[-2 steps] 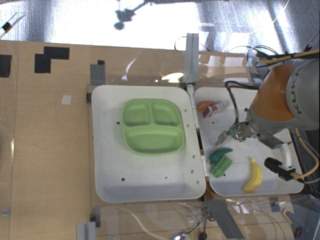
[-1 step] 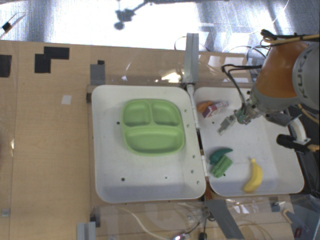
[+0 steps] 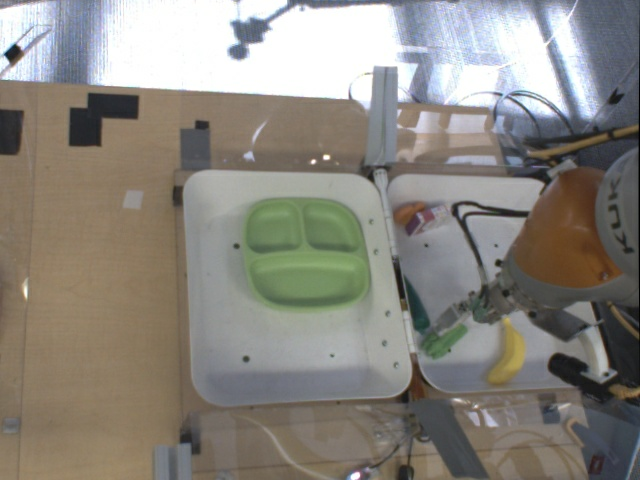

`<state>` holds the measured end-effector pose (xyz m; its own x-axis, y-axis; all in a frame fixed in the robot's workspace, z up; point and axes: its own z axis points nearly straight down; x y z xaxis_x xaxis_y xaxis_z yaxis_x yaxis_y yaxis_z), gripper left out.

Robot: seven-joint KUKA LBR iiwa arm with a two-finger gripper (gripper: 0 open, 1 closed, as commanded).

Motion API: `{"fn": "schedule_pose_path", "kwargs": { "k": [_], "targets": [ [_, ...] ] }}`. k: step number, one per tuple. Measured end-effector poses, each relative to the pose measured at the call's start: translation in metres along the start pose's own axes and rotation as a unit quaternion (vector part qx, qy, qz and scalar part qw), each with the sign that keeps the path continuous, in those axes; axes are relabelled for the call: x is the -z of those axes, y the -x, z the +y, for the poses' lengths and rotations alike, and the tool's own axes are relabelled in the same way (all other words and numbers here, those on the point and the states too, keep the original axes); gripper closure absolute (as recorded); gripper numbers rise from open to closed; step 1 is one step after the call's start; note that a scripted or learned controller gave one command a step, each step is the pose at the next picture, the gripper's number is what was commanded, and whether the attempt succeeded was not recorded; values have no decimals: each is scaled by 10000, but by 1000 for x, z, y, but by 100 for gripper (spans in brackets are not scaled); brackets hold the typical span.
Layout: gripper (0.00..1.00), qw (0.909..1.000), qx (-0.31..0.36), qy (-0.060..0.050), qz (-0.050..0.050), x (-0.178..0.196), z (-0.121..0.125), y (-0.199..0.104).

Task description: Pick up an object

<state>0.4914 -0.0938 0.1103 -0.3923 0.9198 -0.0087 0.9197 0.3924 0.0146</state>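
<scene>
My gripper (image 3: 455,320) is low in the right bin (image 3: 520,230), near its front left part, under the grey arm with the orange band (image 3: 570,230). A small light green object (image 3: 442,341) lies right at the gripper's tip, touching or nearly touching it. A yellow banana (image 3: 509,358) lies just to the right of it, near the bin's front wall. A dark green stick-like object (image 3: 415,306) rests along the bin's left wall. A small orange, purple and white packet (image 3: 421,216) sits in the back left corner.
The left bin (image 3: 210,298) holds a light green divided plate (image 3: 305,253) in its middle. A black cable (image 3: 470,230) loops from the arm over the right bin. Wires and clutter lie behind the bins at the right (image 3: 530,108).
</scene>
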Motion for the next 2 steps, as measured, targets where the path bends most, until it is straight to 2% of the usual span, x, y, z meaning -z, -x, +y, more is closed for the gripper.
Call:
{"fn": "schedule_pose_path", "kwargs": {
  "k": [1,2],
  "targets": [
    [0,9995,-316,20,-19,-16,1,1],
    [0,9775,-2108,10,-13,-19,-2,81]
  ]
}}
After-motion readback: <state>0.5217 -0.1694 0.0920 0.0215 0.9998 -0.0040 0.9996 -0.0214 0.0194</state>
